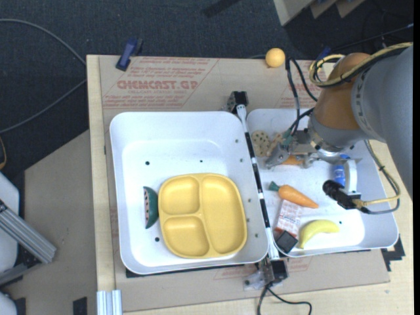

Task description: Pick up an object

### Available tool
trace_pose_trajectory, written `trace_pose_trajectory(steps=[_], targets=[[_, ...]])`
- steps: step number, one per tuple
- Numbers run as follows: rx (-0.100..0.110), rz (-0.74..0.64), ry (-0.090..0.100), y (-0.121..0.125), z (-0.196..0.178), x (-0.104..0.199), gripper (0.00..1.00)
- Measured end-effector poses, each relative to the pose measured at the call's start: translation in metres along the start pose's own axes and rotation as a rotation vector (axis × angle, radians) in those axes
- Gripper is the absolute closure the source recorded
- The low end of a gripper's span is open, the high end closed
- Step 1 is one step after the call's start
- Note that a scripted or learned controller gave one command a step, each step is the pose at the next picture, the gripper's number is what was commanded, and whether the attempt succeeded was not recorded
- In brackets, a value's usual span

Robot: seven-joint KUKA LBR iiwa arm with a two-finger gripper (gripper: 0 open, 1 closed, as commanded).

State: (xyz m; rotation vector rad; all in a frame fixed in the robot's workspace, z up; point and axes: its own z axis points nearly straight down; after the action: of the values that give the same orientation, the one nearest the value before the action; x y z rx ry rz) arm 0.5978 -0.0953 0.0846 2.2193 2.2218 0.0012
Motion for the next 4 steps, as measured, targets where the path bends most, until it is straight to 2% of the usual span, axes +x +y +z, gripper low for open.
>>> trace_pose_trajectory(steps=[1,2,3,4], targets=[[0.003,0.002,0.001,-0.093,0.000,0.003,0.00],[0.000,0.002,-0.001,-0.042,0.000,-0.046,0.00],[0.000,0.000,0.000,0.015,0.000,-0.007,0.00],[0.021,0.004,0.002,0.062,0.003,-0.004,0.00]])
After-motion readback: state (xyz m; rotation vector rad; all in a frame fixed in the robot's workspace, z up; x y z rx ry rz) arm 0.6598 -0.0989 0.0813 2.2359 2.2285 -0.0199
